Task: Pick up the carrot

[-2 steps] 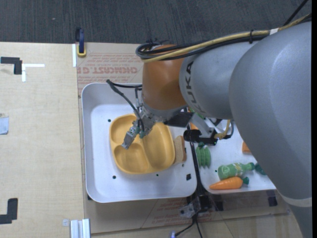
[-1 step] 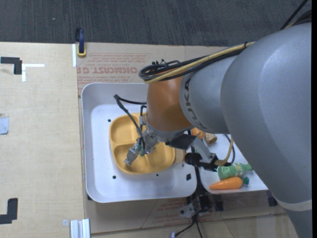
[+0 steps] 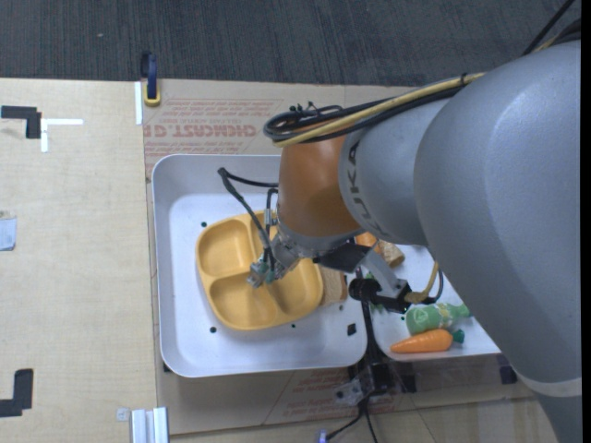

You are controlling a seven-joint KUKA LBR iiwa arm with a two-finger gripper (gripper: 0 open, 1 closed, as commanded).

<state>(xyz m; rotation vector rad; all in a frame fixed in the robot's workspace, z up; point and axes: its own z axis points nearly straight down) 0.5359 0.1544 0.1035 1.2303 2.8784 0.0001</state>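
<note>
- You see the carrot (image 3: 423, 342) lying on its side in the right bin (image 3: 480, 347), near that bin's front edge, its tip pointing toward the left bin (image 3: 175, 275).
- Just behind the carrot lies a green bottle (image 3: 434, 317), close to it; whether they touch, you cannot tell.
- The arm (image 3: 480, 210) crosses over the right bin, hiding most of it, and its orange band (image 3: 314, 187) hangs over the left bin's right half.
- The gripper (image 3: 263, 272) sits away from the carrot, over in the left bin, low above a yellow divided tray (image 3: 231, 257) at the ridge between compartments.
- You cannot tell how the gripper is set; it is too small and dark to read.
- Nothing of the carrot is at the gripper.
- The bins rest on a cardboard sheet (image 3: 199, 127) on the worktop (image 3: 74, 247).
</note>
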